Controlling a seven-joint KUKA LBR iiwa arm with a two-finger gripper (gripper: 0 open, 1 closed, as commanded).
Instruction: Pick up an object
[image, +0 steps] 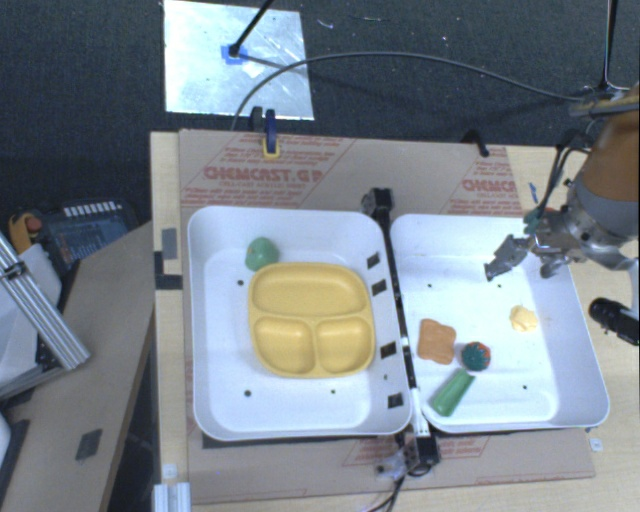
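Note:
The right bin (575, 400) holds an orange flat piece (436, 341), a small round green and red toy (474, 355), a green cylinder (451, 391) and a small pale yellow item (523, 319). My gripper (525, 266) hovers over the bin's upper right part, above and slightly behind the yellow item. It is open, and nothing sits between its fingers (498, 265). The orange piece, round toy and cylinder lie close together near the bin's lower left.
The left bin (210, 400) holds a yellow divided plate (310, 318) and a green ball (262, 252) at its upper left corner. A black divider (392, 300) runs between the bins. Cables cross the dark floor behind the bench.

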